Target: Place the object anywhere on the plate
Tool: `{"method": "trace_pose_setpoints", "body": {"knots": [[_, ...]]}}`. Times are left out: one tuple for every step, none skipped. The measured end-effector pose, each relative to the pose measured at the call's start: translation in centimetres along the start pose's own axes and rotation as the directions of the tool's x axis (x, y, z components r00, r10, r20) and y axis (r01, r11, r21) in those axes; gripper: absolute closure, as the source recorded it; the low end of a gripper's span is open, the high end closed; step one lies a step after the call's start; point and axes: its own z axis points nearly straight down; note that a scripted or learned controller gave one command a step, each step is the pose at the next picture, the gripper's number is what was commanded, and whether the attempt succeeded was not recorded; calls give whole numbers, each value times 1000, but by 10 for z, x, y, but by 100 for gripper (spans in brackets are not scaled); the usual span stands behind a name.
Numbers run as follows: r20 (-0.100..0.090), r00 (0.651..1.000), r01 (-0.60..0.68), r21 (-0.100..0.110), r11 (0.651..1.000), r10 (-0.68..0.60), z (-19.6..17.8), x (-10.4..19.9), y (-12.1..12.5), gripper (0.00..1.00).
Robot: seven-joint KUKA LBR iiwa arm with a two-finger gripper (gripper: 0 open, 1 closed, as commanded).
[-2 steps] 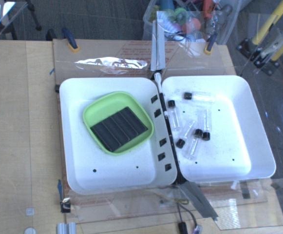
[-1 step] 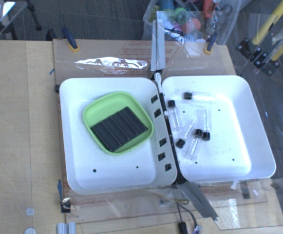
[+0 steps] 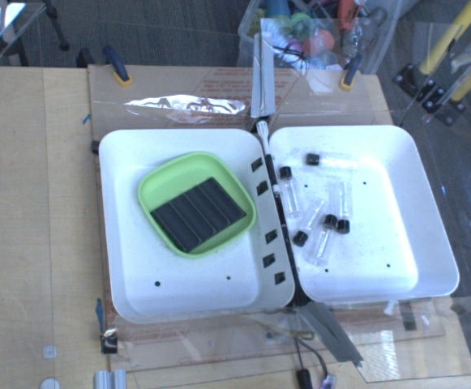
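Bins number two, both shallow and white, set side by side on the pale wooden worktop (image 3: 24, 217): the left bin (image 3: 130, 290) and the right bin (image 3: 413, 250), touching along a shared middle edge that bears a row of small black marks. One green plate (image 3: 158, 186), squarish with rounded corners, lies in the left bin, turned at a slant and closer to that bin's middle edge than to its outer wall. One dark ribbed slab (image 3: 199, 213) rests flat on the plate, well inside its rim and covering much of its floor. In the right bin lie clear vials with black caps, scattered over the half nearest the left bin; five caps can be counted, and the glass bodies are faint against the white. One vial (image 3: 310, 160) lies alone near the far wall, another (image 3: 284, 172) just beside the middle edge, and three caps cluster lower down, two of them (image 3: 336, 223) nearly touching. None of the vials touches the plate. How the claw stands, spread or pressed together, cannot be told. Beyond the bins, one crumpled clear wrapper (image 3: 186, 105) lies on brown card, two clamps (image 3: 120, 70) grip the card's far edge, and one clear tub (image 3: 324, 6) holds bright odds and ends.
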Motion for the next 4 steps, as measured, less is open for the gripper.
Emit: {"method": "trace_pose_setpoints", "body": {"knots": [[0, 998, -59, 1, 998, 59, 0, 2, -1, 0], [-1, 993, -117, 2, 993, 117, 0, 4, -1, 0], [-1, 978, -208, 1, 978, 208, 0, 3, -1, 0], [-1, 967, -255, 1, 967, 255, 0, 3, -1, 0]]}}
